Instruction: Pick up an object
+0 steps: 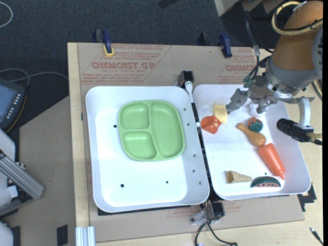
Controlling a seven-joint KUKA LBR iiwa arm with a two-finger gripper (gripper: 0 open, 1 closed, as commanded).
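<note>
**Gripper spread above the toy food in the right bin**

The toy food lies in the right bin [302,176], below and around the gripper [251,102]. A pale yellow block [220,112] sits just left of the gripper's left finger [237,100], touching a red pepper-like piece [209,124]. A tan gourd-shaped piece [251,133] and a small teal-and-red item [255,124] lie just below the gripper. Farther toward the near edge are an orange carrot [272,159], a tan wedge [238,177] and a watermelon slice [266,182].

The left bin [97,152] holds a green divided plate [152,129]. Both bins rest on a brown board [82,76] held by blue clamps [107,41], with dark carpet [77,9] behind.

The gripper's two grey fingers stand spread apart with nothing between them; whether they touch the bin floor cannot be told.
</note>
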